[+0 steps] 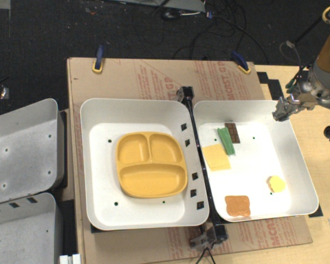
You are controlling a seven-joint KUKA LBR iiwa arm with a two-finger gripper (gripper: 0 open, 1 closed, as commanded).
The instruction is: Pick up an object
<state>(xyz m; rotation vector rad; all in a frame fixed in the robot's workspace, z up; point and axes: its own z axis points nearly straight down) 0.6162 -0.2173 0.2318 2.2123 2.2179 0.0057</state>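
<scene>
**Two bins, arm at the far right corner**

The left bin (93, 147) holds a yellow divided plate (152, 164). The right bin (297, 164) holds a green stick (226, 141) against a brown bar (232, 132), a yellow slice (216, 157), an orange piece (237, 205) and a yellow lump (275, 184). The gripper (283, 110) hovers over the right bin's far right corner.

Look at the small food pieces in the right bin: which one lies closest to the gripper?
The brown bar, beside the green stick at the bin's far end, lies closest to the gripper.
</scene>
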